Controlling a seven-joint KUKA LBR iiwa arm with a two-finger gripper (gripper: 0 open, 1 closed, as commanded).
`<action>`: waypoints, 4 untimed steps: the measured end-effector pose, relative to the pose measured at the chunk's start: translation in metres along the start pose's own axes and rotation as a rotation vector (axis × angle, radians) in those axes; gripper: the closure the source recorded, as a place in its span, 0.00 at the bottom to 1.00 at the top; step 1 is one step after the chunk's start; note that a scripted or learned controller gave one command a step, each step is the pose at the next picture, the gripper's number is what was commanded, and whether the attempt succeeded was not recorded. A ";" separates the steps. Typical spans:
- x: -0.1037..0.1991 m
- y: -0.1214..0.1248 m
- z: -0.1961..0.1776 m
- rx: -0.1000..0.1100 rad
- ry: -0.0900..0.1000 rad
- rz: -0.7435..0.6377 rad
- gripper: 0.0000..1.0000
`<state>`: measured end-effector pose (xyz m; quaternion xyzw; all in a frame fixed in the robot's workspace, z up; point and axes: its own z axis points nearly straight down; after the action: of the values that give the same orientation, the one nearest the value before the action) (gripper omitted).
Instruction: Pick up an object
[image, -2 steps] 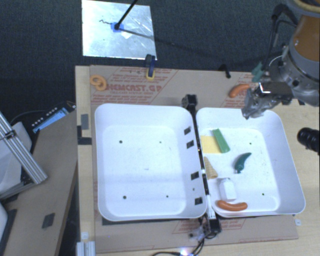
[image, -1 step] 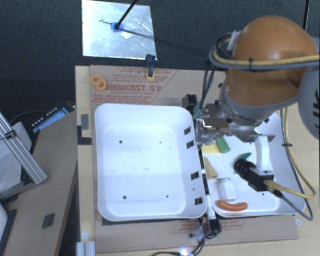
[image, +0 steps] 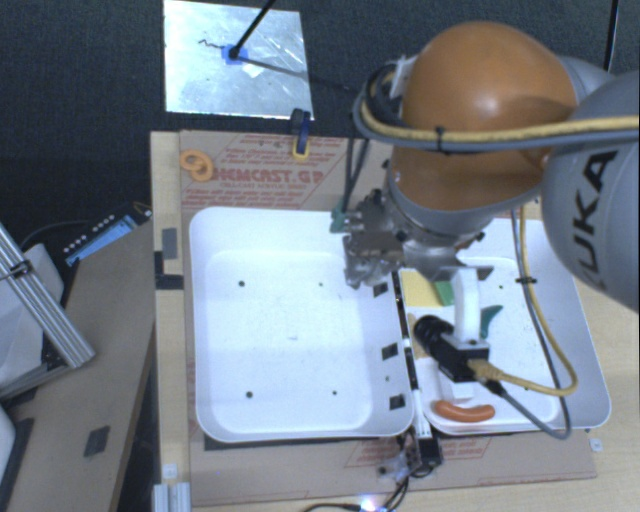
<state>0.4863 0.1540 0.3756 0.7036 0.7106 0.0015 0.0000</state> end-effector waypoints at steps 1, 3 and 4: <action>-0.005 0.001 -0.100 -0.010 0.002 0.005 1.00; 0.033 0.071 -0.081 0.003 -0.001 0.002 1.00; 0.031 0.034 -0.165 -0.007 0.003 0.003 1.00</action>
<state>0.5199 0.1854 0.5407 0.7047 0.7095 0.0051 0.0016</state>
